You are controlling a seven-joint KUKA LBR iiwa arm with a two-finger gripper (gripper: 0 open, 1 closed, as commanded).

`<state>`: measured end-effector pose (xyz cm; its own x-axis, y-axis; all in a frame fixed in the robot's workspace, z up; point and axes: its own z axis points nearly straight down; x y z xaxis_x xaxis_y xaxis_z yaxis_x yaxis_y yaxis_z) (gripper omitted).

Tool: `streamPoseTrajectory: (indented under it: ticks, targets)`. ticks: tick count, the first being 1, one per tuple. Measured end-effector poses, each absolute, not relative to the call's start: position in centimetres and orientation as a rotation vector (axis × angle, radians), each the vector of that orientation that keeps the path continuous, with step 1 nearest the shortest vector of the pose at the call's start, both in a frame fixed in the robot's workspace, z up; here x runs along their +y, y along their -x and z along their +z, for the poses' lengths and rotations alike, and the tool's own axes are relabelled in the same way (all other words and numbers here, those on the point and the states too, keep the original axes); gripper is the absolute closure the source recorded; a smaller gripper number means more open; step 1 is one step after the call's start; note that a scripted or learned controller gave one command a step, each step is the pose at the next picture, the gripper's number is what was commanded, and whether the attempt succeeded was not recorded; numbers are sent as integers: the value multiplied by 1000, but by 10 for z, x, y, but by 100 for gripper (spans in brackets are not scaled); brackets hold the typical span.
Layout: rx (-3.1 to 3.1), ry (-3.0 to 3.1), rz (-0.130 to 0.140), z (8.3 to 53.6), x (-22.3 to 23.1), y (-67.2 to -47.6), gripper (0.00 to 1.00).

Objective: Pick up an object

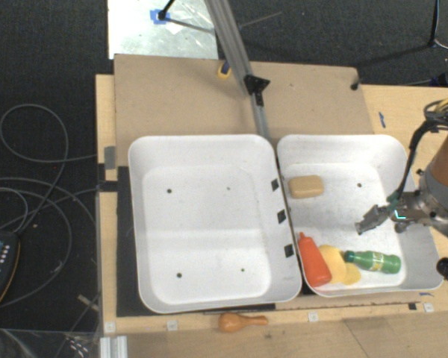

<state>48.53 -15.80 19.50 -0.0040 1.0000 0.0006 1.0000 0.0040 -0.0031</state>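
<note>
Camera view shows the task barely begun: nothing is lifted, and every candidate lies in the right bin (373,149). Along that bin's near wall sit a green bottle (373,260) on its side, a yellow piece (337,262) just left of it, and a red bottle (314,259) against the bin's left wall. A tan block (306,186) rests apart, near the bin's far left corner. The gripper (373,219) hangs over the bin's right half, just above the green bottle and seemingly clear of it. Whether its fingers are apart or together I cannot tell; the dark tip is too small and blurred, and nothing is seen between them. By my judgement, descent, grasp and lift all remain.
</note>
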Motion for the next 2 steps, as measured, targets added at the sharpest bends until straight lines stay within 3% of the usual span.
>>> streamPoseTrajectory:
  ticks: [1, 2]
  targets:
    - [-2224, 2220, -2, 197, -158, -486, 0]
    - [-2218, 2221, 2, 153, -164, -486, 0]
